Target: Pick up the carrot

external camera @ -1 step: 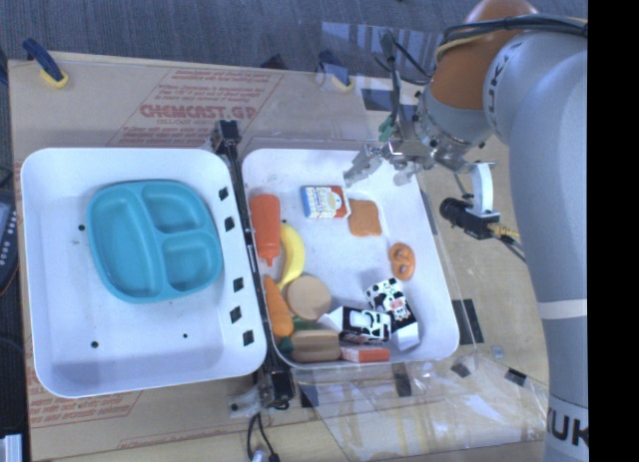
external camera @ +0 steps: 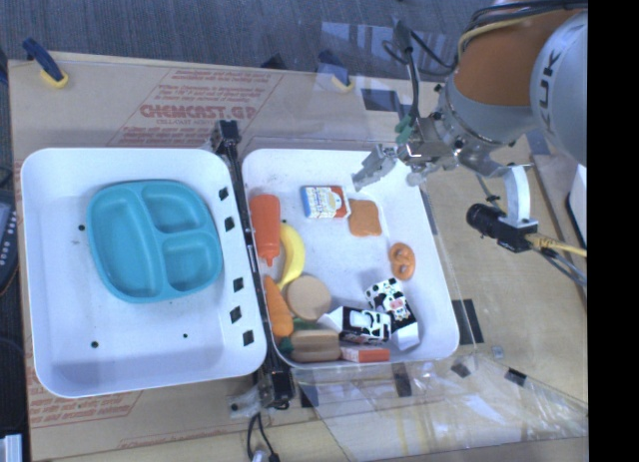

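The carrot is a short orange taper lying along the left wall of the right bin, wedged between a banana and a tan round piece. My gripper hangs over the far edge of the right bin, well up and right of the carrot. Its fingers stand open with nothing between them.
An orange-red bottle, a small carton, a brown square, an orange lump and black-and-white cow-patterned pieces crowd the right bin. A blue divided plate lies in the left bin.
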You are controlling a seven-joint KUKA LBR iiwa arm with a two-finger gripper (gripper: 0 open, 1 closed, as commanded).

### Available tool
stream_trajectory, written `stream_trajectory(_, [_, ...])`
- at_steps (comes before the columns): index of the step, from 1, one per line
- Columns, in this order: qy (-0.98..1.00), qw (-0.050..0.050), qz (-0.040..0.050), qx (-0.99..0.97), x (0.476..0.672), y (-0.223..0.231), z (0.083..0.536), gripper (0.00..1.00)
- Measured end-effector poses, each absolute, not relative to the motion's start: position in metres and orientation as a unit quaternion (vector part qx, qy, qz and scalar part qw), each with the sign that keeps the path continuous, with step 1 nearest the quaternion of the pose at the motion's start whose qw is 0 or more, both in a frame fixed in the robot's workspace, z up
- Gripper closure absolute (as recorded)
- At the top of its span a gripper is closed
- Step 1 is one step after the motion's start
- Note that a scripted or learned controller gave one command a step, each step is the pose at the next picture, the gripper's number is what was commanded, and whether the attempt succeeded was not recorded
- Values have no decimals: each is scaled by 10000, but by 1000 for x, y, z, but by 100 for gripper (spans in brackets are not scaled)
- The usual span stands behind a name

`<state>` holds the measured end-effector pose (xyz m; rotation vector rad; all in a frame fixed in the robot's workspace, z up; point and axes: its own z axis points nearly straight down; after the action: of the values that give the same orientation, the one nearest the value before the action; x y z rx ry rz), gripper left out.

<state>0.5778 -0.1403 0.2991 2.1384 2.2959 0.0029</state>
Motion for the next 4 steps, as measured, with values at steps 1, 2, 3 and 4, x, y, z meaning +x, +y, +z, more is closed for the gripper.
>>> stream_trajectory(1, [7172,13,1,6968,520,-127,364,0])
stream_trajectory(2, [7148,-27,-12,6993,477,-84,375,0])
stream_trajectory(3, [7589,-24,-34,6512,490,-29,320,0])
stream_trajectory(4, [8156,-63,-56,5785,474,29,187,0])
